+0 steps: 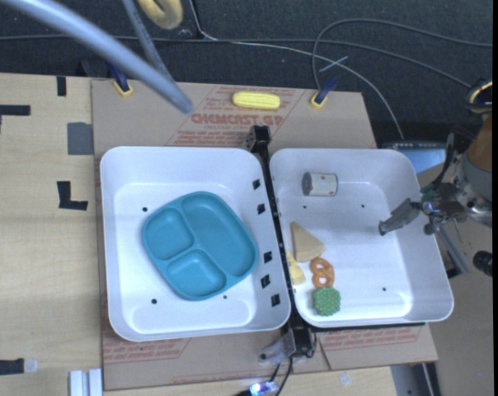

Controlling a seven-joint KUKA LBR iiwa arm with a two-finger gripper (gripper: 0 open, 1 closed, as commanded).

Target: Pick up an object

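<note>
White right bin (397, 299) — pretzel (321, 271) well left of gripper (395, 221), grip state unclear

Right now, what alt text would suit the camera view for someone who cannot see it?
The arm's gripper reaches over the right bin, which holds a small can, a wedge, a pretzel and a green piece. The left bin holds a blue divided plate.

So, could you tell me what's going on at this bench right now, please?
The robot arm is reaching in over the right bin, its gripper near the bin's right wall and not holding anything. The objects lie loose in that bin: a grey cylinder near the back, and a cheese wedge, pretzel and green piece along the left side. A blue divided plate sits in the left bin.
</note>
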